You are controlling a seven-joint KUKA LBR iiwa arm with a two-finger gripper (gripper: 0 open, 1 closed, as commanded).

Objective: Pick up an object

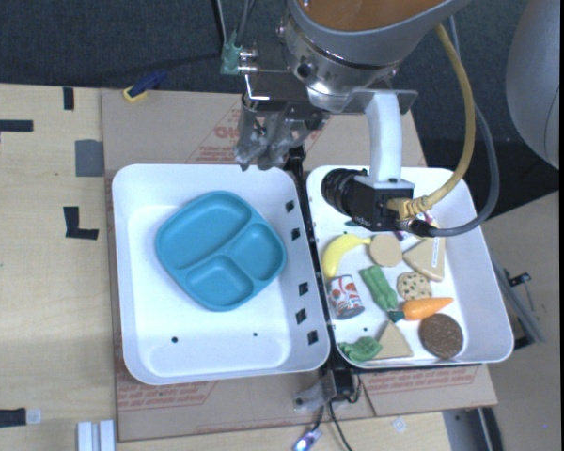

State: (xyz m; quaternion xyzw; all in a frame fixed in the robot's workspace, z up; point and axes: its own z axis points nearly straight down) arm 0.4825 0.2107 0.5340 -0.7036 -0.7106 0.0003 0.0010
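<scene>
The arm (357,54) comes in from the upper right of the frame, and its jaws hang over the far rim of the left bin (150,350), close to the divider between the two bins. They are blurred and seen from above, so I cannot tell whether they are open or closed, and nothing shows between them. In the left bin a blue divided plate (221,250) lies flat, a little left of centre. The right bin (484,289) holds a cluster of toy food: a yellow banana (343,250) near the divider, a small red-and-white can (346,296) just below it, a green pod (378,287), a speckled cookie (414,285), an orange carrot (425,307) and a brown disc (442,334) toward the lower right. Both bins sit on a cardboard sheet (160,130) on the pale tabletop (38,299).
</scene>
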